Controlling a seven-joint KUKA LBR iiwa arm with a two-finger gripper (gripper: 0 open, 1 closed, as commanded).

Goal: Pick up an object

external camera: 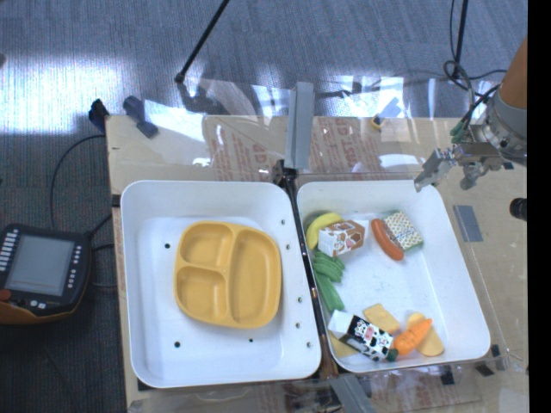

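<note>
My gripper (451, 171) hangs above the far right corner of the right bin (456, 274), open, with nothing between its fingers. Toy food lies in that bin: a yellow banana (319, 223), a small brown-and-white carton (342, 237), a red sausage (386, 239) and a checkered packet (403, 230) toward the back. Green pea pods (328, 275) lie along the left wall. At the front sit a black-and-white cow-print carton (365, 335), a cheese slice (380, 317) and an orange carrot (412, 335).
The left bin (146, 317) holds a yellow divided plate (228, 274). A grey divider post (300, 127) stands between the bins at the back. A handheld control pendant (39, 269) lies on the floor at the left. A tripod leg (207, 28) crosses the floor behind the bench.
</note>
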